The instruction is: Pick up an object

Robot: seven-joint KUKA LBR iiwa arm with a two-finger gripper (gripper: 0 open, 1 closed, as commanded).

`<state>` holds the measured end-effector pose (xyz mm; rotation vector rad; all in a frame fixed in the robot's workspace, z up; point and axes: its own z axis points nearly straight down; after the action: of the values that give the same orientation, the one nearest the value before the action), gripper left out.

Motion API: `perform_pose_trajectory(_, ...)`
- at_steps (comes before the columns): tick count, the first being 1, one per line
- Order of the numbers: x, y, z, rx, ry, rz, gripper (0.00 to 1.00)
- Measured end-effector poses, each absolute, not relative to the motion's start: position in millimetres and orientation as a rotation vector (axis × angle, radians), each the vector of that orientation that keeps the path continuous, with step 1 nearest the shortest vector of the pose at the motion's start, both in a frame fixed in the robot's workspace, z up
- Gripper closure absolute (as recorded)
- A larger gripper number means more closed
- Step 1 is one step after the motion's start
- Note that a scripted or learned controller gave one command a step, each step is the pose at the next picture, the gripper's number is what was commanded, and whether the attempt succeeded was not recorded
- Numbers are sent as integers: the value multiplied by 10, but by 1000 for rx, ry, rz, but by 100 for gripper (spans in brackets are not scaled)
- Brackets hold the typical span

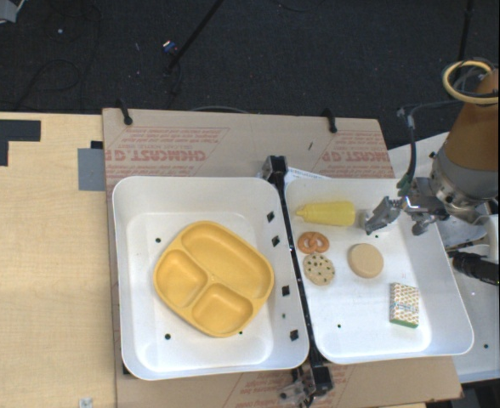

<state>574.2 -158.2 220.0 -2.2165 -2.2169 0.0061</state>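
Observation:
The right bin holds a yellow corn-like piece, a small brown pretzel, a chocolate-chip cookie, a round tan disc and a small patterned box. My gripper hangs over the bin's upper right part, just right of the yellow piece and above the tan disc. It is open, with nothing between its fingers.
The left bin bears a yellow divided plate. A black divider runs between the bins. The arm's orange-banded wrist rises at the right edge, with cables beside it.

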Motion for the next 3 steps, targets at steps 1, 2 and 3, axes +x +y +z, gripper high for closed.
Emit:
perform_pose_trajectory(1, 5773, -1507, 1729, -2215, -2218, 6, 0)
perform_pose_trajectory(2, 5748, -1530, 1291, -2218, -2216, 6, 0)
perform_pose_trajectory(3, 5752, -1536, 1413, -2220, -2216, 5, 100)
